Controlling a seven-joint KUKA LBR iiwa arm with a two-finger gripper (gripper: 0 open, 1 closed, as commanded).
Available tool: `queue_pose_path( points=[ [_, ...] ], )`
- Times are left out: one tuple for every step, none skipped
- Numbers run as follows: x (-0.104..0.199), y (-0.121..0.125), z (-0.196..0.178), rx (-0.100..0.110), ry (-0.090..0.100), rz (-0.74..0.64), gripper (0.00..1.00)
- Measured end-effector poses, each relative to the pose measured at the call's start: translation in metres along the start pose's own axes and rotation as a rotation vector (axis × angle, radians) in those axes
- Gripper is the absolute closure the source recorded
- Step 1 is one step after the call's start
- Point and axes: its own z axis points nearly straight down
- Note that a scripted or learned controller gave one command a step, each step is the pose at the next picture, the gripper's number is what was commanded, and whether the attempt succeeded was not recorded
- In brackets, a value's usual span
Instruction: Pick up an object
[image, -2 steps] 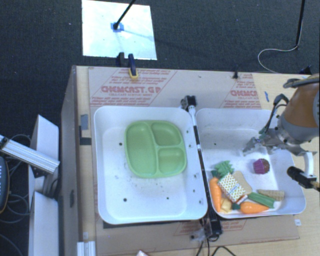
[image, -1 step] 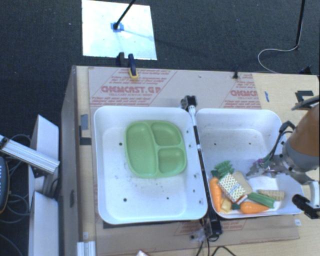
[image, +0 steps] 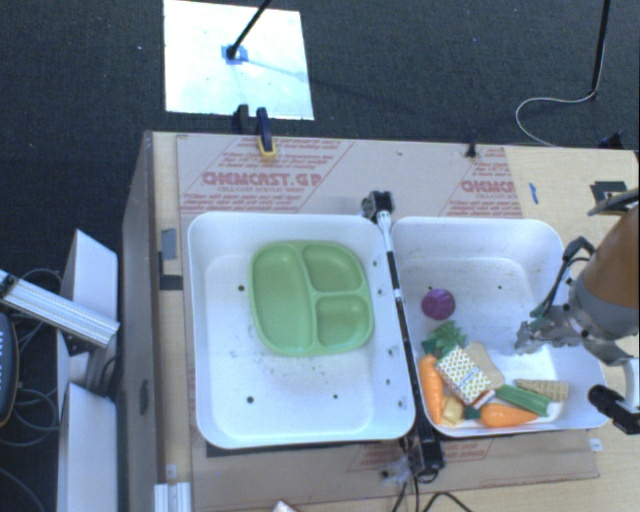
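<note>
The right bin (image: 480, 230) holds a heap of toy food along its front edge. A purple round piece (image: 438, 303) lies alone near the bin's middle, with a green leafy piece (image: 445, 335) just in front of it. Below are an orange carrot (image: 431, 388), a checkered packet (image: 465, 372), a slice of toast (image: 491, 362), a green bean (image: 523, 399), a second orange piece (image: 505, 415) and a tan cracker (image: 545, 387). My gripper (image: 532, 338) hangs over the bin's right part, above and right of the heap, with nothing visibly in it.
The left bin (image: 215, 300) holds a green divided plate (image: 310, 298). A black divider rail (image: 393, 290) runs between the bins. The bench's cardboard surface (image: 300, 175) lies behind them, with a clamp (image: 262, 130) at its back edge.
</note>
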Motion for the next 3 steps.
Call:
queue_pose_path(
  points=[
    [0.0, -0.021, -0.084, 0.0, -0.001, 0.001, 1.0],
    [0.0, -0.021, -0.083, 0.002, 0.0, 0.0, 0.0],
    [0.07, -0.017, -0.002, -0.012, -0.003, 0.001, 0.0]
  ],
)
